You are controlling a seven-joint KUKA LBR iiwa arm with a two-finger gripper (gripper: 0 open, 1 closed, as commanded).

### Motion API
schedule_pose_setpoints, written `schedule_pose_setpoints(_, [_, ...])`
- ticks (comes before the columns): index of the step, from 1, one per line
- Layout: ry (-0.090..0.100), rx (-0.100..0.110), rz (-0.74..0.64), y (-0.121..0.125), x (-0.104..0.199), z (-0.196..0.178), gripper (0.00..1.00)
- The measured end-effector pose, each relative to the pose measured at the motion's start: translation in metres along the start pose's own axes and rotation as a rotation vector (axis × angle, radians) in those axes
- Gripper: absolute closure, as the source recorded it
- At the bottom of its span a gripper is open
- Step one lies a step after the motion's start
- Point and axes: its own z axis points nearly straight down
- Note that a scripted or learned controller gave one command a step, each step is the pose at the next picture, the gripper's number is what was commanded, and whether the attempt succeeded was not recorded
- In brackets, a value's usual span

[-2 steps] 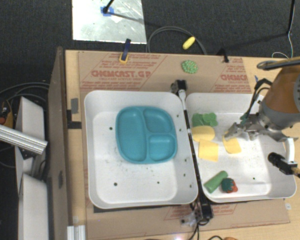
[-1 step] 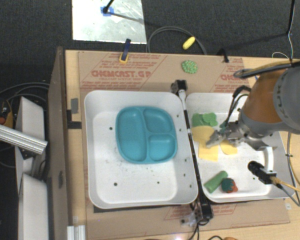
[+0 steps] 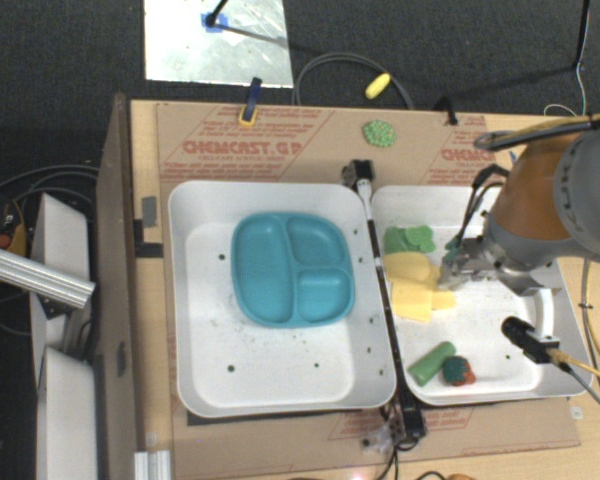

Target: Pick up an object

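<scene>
the gripper [image 3: 452,266] is down in the right bin [image 3: 480,330], near the bin's middle and toward its left half. the arm [image 3: 545,208] comes in over the bin's right rim, grey with its orange band just above the wrist. the wrist body hides the tip from this slant, so i cannot tell whether the gripper is open or closed, nor whether it has hold of anything. nothing can be seen lifted clear of the bin floor.

just left of the gripper lies a cluster of yellow blocks [image 3: 408,268], which seem to touch one another. one pale piece lies nearest the tip, a flatter one just below it, and a small one at the lower right of the cluster. whether the tip touches the nearest block cannot be told; they are at least just beside each other. a green lump [image 3: 410,238] lies just above the yellow blocks, close to the bin's left wall.

toward the near edge of the same bin lies a green cylinder [image 3: 432,362], tilted, with a small red-and-teal thing [image 3: 459,371] just beside its right end. both are well apart from the gripper.

the left bin [image 3: 185,298] holds a blue divided plate [image 3: 292,269], lying flat near its middle.
</scene>
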Motion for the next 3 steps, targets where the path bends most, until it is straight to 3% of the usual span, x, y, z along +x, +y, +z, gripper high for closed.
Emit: schedule_pose_setpoints(3, [0.003,-0.005,-0.005,0.003,0.001,-0.031,1.0])
